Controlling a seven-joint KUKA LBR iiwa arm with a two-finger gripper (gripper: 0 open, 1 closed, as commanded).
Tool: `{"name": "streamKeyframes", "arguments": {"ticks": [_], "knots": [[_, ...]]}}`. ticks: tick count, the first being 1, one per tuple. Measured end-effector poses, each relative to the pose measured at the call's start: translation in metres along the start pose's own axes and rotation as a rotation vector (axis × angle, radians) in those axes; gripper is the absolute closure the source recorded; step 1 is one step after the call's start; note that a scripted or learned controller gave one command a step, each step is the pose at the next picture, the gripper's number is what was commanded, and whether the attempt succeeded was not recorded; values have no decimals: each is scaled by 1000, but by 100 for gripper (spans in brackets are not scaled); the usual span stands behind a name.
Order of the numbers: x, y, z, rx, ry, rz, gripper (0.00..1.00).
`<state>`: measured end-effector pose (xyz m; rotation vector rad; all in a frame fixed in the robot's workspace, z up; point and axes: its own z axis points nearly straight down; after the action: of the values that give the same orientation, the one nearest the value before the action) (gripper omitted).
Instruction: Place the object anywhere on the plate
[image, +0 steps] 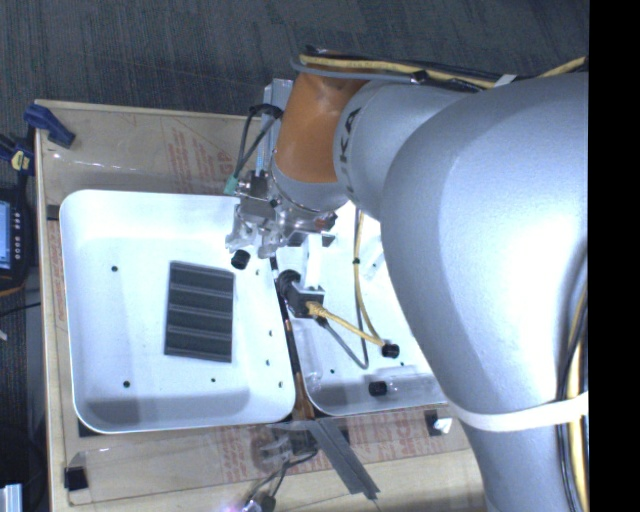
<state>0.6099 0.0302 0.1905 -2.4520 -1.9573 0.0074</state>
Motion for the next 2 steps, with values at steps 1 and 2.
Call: {"name": "streamKeyframes", "arguments": {"ticks": [1,2], "knots": [[-31,-65,0,-1,0,-119,100],[0,-138,1,1,-1,63,100]]}}
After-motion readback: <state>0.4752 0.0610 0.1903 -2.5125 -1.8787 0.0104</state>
